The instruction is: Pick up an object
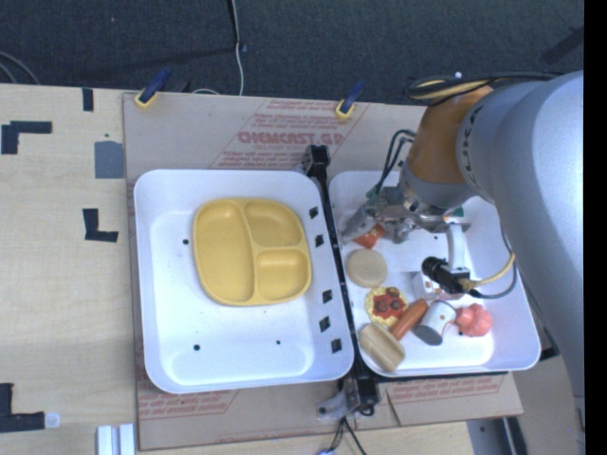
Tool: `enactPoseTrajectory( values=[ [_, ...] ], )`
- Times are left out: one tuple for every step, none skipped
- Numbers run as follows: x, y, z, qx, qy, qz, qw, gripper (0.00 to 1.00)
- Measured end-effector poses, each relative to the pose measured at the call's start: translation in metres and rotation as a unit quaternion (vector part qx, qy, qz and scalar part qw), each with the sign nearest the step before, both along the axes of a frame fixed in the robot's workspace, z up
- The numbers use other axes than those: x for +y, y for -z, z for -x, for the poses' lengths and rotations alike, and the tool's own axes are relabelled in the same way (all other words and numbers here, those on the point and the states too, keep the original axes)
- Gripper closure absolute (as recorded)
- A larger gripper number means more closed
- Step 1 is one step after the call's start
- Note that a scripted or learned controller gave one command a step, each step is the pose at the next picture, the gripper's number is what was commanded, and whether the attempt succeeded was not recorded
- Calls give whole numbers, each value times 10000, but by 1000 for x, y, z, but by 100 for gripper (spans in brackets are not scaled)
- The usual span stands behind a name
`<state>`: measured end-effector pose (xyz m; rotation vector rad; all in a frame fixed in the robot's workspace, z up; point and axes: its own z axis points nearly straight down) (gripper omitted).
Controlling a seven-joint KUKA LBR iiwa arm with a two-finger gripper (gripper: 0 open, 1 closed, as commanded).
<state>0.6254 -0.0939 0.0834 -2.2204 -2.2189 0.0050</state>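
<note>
Orange toy piece (368,238) lies just beside the end effector (379,218).

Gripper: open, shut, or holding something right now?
Gripper: cannot be told; it is low in the right bin, beside an orange piece.

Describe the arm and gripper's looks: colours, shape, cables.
The arm is thick, rounded and pale grey, with an orange band above the wrist. Black and yellow cables loop beside the band. The gripper is a darker metallic grey, and thin dark wires run along it.
</note>
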Motion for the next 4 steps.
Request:
enactPoseTrajectory(
  values=[
    [-13,-1,-33,-26,-15,0,10000,0],
    [-2,-1,1,-3,-3,-1,10000,0],
    [-1,-1,-37,-28,-14,-2,10000,0],
    [-5,-1,-23,-5,-7,2,10000,0]
  ],
)
